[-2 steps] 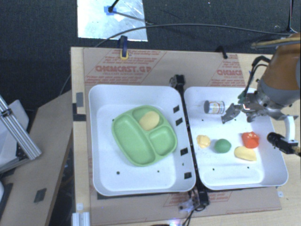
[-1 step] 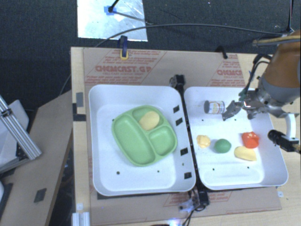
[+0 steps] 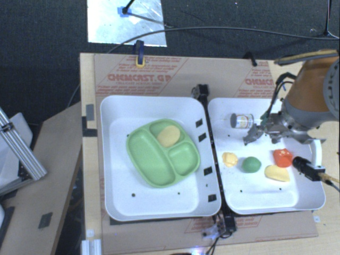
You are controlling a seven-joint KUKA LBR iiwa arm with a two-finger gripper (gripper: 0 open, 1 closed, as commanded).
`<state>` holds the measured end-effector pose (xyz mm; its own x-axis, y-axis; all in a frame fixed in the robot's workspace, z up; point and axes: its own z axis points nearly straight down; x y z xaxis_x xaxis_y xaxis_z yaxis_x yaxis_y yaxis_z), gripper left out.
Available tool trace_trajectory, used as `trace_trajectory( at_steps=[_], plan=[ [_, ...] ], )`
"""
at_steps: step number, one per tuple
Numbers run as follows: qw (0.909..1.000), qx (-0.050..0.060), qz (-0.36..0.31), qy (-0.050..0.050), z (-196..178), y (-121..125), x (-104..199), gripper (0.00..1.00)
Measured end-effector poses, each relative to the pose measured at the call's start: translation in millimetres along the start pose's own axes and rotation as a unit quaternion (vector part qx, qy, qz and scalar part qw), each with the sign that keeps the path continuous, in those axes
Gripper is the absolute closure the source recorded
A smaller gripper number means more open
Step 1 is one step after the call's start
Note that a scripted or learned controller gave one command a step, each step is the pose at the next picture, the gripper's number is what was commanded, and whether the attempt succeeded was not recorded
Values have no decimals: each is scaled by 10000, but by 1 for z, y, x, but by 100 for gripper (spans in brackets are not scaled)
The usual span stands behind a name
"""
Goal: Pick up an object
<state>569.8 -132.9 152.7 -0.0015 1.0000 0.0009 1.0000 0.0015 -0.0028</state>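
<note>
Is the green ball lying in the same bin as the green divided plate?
No, the green ball lies in the right bin, while the green divided plate sits in the left bin.

Arm (image 3: 313,97) cut off at right edge; gripper (image 3: 260,132) fingers indistinct.

A brown board (image 3: 159,70) printed with red lettering lies under two white bins, the left bin (image 3: 114,158) and the right bin (image 3: 265,201) touching along a seam with black clips (image 3: 202,92). At the board's 12 o'clock edge sits a blue clamp (image 3: 139,51). Beyond it, toward 11 o'clock, a silvery sheet (image 3: 106,15) lies on dark carpet (image 3: 42,47). An aluminium rail (image 3: 21,153) slants at 9 o'clock.
</note>
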Motion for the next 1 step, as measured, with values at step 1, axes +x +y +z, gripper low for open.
trace_trajectory(
  at_steps=[1],
  plan=[
    [10000,0,1,1,50,-9,4,0]
  ],
)
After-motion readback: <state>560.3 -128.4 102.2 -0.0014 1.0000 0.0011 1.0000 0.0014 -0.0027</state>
